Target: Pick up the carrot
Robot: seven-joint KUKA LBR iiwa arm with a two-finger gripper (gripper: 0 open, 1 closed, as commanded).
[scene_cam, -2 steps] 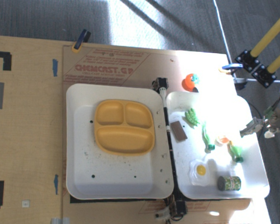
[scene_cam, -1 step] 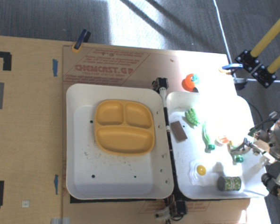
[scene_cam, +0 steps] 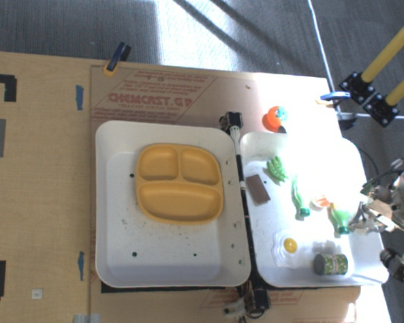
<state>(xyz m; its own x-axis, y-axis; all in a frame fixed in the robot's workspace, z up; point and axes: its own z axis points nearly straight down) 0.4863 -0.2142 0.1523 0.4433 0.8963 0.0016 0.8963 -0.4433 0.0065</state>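
Note:
The carrot (scene_cam: 322, 202) lies in the right bin (scene_cam: 369, 273), washed out by bright light. Its pale orange body points left and its green top (scene_cam: 337, 220) points toward the right rim. My gripper (scene_cam: 362, 219) comes in from the right edge at the bin's right rim. Its tip is low, just right of the carrot's green top. I see nothing clearly held in it.
The right bin also holds a green pea pod (scene_cam: 277, 169), a brown block (scene_cam: 257, 189), a green stalk (scene_cam: 299, 201), a fried egg (scene_cam: 287, 247) and a small can (scene_cam: 330, 263). A yellow divided plate (scene_cam: 180, 183) sits in the left bin (scene_cam: 114, 254). An orange toy (scene_cam: 275, 118) lies behind the bins.

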